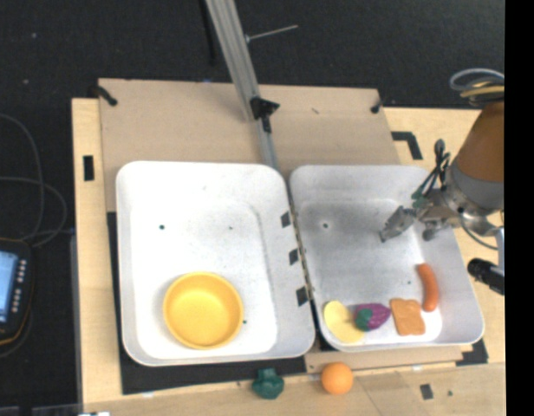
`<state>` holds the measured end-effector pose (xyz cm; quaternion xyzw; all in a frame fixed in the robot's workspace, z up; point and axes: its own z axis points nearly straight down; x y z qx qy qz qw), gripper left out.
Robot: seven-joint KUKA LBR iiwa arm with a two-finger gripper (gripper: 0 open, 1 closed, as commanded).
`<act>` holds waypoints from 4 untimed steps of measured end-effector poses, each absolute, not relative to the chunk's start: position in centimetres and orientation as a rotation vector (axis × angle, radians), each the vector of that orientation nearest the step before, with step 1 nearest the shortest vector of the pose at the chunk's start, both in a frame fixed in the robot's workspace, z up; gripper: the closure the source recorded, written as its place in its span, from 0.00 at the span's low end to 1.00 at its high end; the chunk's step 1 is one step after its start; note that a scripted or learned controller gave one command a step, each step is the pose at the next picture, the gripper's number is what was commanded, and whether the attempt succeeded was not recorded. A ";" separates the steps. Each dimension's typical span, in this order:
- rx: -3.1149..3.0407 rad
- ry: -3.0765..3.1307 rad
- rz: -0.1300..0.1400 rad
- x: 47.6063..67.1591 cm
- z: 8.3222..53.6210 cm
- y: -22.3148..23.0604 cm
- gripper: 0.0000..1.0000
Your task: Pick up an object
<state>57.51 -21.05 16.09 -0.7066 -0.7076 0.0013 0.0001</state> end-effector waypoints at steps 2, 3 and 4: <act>-2.224 -2.221 0.003 58.4 10.1 -21.7 0.00; -2.226 -2.223 0.001 58.5 11.3 -21.8 1.00; -2.222 -2.230 -0.005 58.3 17.1 -21.1 1.00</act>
